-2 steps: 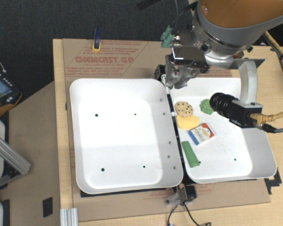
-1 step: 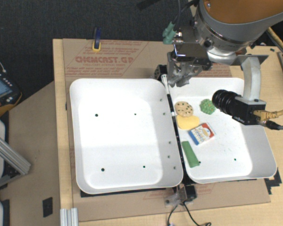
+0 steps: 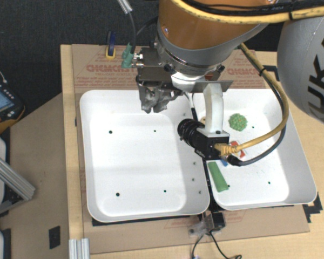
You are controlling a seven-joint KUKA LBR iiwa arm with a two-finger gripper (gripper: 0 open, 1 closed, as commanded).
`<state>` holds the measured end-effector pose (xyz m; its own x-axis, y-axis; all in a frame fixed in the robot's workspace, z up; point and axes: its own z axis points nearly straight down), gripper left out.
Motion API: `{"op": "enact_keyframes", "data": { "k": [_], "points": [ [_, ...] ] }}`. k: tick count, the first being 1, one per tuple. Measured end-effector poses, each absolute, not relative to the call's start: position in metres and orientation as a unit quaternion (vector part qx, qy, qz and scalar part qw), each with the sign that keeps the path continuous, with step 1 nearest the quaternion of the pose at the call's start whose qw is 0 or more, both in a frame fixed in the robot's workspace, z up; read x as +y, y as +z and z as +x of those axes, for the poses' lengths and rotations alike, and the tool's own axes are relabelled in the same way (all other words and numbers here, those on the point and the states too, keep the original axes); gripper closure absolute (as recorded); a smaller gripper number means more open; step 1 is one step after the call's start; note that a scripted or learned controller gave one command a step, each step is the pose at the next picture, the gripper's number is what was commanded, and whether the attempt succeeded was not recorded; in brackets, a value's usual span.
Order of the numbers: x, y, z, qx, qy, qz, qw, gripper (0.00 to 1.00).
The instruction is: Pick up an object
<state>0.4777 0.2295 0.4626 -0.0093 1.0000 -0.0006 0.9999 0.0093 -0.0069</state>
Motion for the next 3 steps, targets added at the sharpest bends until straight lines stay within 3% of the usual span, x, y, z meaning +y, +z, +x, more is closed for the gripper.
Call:
{"op": "enact_keyframes", "data": {
  "k": [1,3],
  "points": [
    [0.224,0.540,0.479,-0.708,-0.0051,-0.707,-0.002,1.00],
    [0.226,0.556,0.480,-0.709,-0.0034,-0.706,-0.001,1.00]
  ]
}}
